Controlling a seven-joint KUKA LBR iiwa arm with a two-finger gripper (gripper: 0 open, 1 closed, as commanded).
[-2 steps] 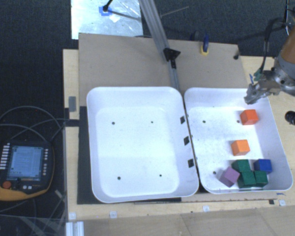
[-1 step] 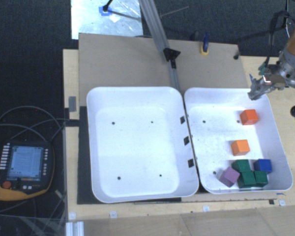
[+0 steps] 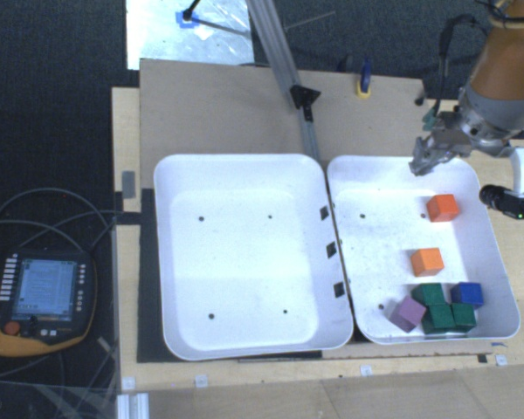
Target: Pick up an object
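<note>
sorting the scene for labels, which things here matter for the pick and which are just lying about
For the job: gripper, two orange blocks, purple block, green blocks, blue block, right bin.
Lying about: left bin, handheld controller, blue clamp.

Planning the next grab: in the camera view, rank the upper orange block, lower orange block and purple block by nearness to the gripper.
From the gripper:
1. Upper orange block, just below it.
2. Lower orange block, mid-bin.
3. Purple block, bin's near edge.
</note>
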